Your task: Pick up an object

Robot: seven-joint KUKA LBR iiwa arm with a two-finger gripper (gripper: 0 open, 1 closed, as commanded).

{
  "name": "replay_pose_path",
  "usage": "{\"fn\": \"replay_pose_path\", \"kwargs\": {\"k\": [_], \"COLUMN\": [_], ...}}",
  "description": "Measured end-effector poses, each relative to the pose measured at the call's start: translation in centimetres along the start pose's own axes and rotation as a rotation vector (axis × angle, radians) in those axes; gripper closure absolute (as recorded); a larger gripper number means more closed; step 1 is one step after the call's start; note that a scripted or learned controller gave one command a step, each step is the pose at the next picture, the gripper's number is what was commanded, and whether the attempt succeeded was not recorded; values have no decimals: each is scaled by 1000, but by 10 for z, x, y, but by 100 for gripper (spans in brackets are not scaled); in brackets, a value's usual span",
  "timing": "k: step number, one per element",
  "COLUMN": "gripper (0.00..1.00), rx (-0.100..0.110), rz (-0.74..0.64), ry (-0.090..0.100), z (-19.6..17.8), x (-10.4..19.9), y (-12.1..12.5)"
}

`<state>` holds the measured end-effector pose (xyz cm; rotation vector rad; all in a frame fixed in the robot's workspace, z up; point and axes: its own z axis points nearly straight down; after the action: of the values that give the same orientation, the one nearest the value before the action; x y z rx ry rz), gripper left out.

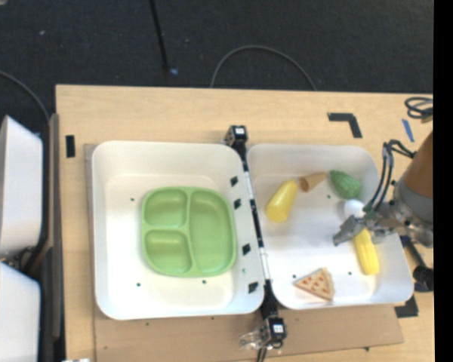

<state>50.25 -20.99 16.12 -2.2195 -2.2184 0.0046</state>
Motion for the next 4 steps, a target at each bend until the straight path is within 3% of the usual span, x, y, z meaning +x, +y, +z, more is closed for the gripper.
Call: {"fn": "replay_pose_path", "kwargs": {"k": [1,2,4], "gripper": [0,100,100], "rx": [-1,-7,-13], "rz": [-1,5,-3], "ry": [5,1,-5], "z": [57,44,-70], "x": [10,7,-5], "y": [-3,-2,-6]}}
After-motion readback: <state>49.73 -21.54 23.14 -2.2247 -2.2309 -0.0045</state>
